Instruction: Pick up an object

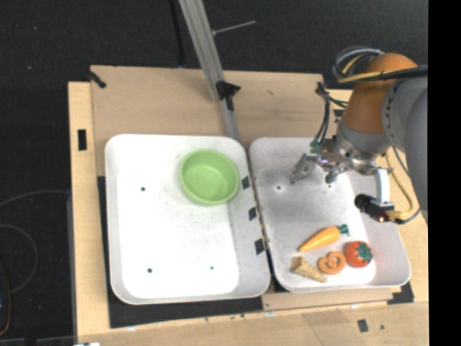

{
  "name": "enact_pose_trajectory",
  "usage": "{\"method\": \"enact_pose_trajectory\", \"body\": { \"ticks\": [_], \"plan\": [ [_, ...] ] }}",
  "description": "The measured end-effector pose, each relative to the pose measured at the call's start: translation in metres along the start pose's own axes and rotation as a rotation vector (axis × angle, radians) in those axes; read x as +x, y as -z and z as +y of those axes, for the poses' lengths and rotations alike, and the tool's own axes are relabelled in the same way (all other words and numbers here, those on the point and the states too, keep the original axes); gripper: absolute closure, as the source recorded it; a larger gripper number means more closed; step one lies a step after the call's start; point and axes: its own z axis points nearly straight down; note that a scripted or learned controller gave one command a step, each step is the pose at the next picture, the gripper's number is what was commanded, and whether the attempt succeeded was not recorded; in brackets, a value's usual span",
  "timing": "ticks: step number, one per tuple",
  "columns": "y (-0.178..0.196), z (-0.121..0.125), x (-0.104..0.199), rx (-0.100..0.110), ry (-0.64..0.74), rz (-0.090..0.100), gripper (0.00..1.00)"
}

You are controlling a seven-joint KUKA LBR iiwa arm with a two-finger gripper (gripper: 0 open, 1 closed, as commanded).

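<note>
While nothing is yet held, the pincer (315, 170) is seen hovering over the upper part of the right bin (288, 215), its two fingers spread apart with only bare white floor beneath and between them. The candidate objects are gathered in the lower right corner of that same bin, well apart from the pincer: an orange carrot (322, 238) with a green top, lying at a slant; a red tomato-like piece (358, 254) just beside its tip; a small round orange piece (332, 262) below the carrot; and a tan wedge-like piece (307, 268), touching or nearly touching the round one. A green bowl (209, 177) is set in the upper part of the left bin (144, 265), standing alone. For the step to be done well, a single target should be chosen before any descent is made; the carrot is judged the easiest of the cluster, since its upper side is free of neighbours. The fingers should be turned across its narrow width, kept spread until both sides are straddled, and lowered near its middle. The crowded pieces are likely to be nudged if the approach is made from below, and the bin wall close by leaves little room on that side.
</note>
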Motion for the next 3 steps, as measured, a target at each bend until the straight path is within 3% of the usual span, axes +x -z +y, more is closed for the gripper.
{"method": "enact_pose_trajectory", "body": {
  "ticks": [1,2,3],
  "plan": [
    [-0.030,0.000,-0.002,-0.001,-0.001,0.000,0.00],
    [-0.016,0.001,-0.002,-0.008,-0.002,0.000,1.00],
    [0.030,0.007,-0.008,-0.010,-0.001,0.002,1.00]
  ]
}}
